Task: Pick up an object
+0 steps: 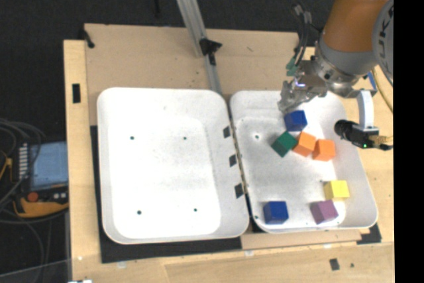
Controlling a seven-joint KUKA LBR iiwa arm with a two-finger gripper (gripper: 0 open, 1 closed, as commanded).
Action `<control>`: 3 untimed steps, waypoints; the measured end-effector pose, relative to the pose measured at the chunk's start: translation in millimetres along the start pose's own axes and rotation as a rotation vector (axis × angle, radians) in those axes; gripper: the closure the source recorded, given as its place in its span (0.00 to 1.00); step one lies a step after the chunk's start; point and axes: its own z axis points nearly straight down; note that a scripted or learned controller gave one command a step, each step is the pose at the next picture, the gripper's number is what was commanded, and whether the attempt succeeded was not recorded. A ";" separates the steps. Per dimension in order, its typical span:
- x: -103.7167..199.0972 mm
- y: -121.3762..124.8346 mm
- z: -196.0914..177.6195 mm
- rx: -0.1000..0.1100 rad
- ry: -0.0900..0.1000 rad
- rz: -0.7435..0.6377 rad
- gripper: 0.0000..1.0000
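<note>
1. Hovering over the far part of the right bin (361, 205), the gripper (293, 103) sits just above and touching, or nearly touching, the upper blue cube (295, 120); we take that cube as our landmark for every place below.
2. Finger state: we cannot tell whether they stand apart or together; the wrist hardware hides them from this slanted view. We see no cube between them, so we log nothing as held.
3. Layout from the landmark cube: a green cube (285, 143) lies just below-left of it, an orange cube (305, 142) just below it, and a second orange cube (324, 150) below-right, touching the first. These four form one tight cluster.
4. Well below the landmark, near the bin's front wall: a yellow cube (337, 189), a purple cube (324, 211) and a second blue cube (275, 211), each standing apart from its neighbours.
5. The left bin (109, 142) lies well to the landmark's left.
6. Step in hand, our judgement: approach and descent onto the upper blue cube, grasp not yet made.
7. Next move, our judgement: the fingers must straddle the blue cube squarely and close without nudging the green and orange neighbours, then lift straight up. Crowding is the main risk.
</note>
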 end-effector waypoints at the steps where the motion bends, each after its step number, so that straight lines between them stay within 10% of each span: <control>1: 55.6 8.3 4.9 0.001 0.001 -0.001 1.00; 3: 146.0 26.2 35.9 -0.001 0.001 -0.001 1.00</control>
